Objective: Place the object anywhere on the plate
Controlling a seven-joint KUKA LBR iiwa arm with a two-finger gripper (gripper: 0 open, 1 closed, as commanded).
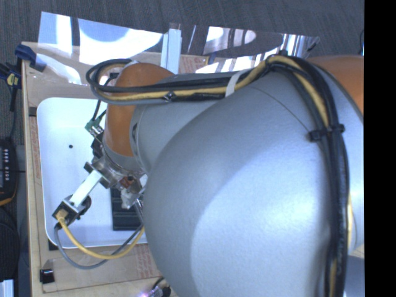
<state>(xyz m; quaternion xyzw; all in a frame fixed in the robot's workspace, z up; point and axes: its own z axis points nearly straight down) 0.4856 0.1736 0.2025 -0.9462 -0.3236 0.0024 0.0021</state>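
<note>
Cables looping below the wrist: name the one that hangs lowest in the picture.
The thin grey cable. Its loop dips beneath the yellow cable, by the shallow white bin's near rim.

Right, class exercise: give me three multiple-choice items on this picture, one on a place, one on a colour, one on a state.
1. The arm's wrist end is over: A the white bin at the left; B the dark floor; C a shelf.
2. The band above the wrist is: A blue; B orange; C green.
3. The yellow cable below the wrist is: A taut; B slack; C tightly coiled.
Answers: 1 A, white bin floor surrounds the wrist; 2 B, it shows orange; 3 B, it sags in a curve.
</note>
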